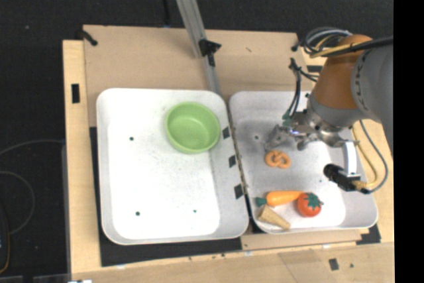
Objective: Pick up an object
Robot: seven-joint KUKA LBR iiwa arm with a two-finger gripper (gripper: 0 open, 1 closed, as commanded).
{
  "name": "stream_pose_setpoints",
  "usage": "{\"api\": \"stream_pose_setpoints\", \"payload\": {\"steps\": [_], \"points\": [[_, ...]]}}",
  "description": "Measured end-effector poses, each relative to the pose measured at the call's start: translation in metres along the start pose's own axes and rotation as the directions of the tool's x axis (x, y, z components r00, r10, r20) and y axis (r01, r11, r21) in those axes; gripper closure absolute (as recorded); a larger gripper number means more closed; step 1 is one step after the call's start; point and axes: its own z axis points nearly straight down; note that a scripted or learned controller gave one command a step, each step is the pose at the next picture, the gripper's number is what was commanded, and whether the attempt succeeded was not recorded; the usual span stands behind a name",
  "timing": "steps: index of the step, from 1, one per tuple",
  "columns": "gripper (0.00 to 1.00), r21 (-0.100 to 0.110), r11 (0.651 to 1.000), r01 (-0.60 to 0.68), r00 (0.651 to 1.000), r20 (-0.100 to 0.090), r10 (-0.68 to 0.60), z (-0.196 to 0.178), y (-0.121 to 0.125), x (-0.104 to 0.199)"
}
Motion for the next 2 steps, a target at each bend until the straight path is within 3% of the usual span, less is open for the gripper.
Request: {"api": "stream_pose_setpoints", "payload": {"steps": [1,2], "points": [[0.0,-0.003,1.0,-0.001,1.0,0.001,0.001,0.018,0.0,-0.001],[1.0,-0.008,1.0,-0.007,1.0,0.0,0.007,0.006,0.001,-0.002]]}}
